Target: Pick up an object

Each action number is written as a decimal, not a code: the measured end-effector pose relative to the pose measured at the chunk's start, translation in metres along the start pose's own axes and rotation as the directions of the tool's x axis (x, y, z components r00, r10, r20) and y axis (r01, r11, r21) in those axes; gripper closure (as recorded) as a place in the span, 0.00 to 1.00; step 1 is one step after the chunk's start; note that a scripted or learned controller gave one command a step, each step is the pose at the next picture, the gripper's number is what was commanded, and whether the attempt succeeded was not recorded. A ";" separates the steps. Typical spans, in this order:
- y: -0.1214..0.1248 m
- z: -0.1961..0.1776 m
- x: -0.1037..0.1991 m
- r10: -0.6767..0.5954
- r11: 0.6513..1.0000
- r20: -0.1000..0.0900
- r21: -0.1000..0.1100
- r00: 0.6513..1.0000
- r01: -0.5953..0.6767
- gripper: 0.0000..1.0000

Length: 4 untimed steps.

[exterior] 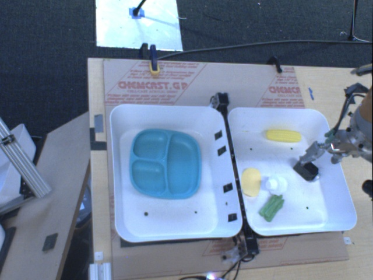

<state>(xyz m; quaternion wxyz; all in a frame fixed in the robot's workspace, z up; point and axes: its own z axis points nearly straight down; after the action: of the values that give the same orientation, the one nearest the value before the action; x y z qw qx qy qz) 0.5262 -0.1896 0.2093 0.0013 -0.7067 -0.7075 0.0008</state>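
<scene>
Over the right bin (323,212), the end effector (333,146), grip state indiscernible, is offset; the white object (275,184) could be missed

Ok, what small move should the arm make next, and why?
Probably move the hand left toward the yellow corn. The hand is over the right edge of the right bin, and the corn lies alone, near the bin's far wall.

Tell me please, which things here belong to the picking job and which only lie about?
Job: yellow corn, pale yellow piece, white piece, green piece, blue plate.
Lying about: blue clamp, white sheet.
</scene>
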 end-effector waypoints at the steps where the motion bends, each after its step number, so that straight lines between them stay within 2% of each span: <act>1: 0.004 0.048 0.009 -0.001 1.000 0.000 -0.001 1.000 0.001 0.00; 2: 0.010 0.105 0.005 0.001 1.000 0.008 -0.012 1.000 -0.001 0.00; 3: 0.013 0.089 0.002 0.003 1.000 0.013 -0.022 1.000 -0.002 1.00; 4: 0.015 0.024 0.004 -0.003 1.000 0.003 -0.011 1.000 0.003 1.00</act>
<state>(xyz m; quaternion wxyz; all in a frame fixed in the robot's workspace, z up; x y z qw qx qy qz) 0.5414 -0.1853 0.1848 -0.0036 -0.7056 -0.7086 -0.0019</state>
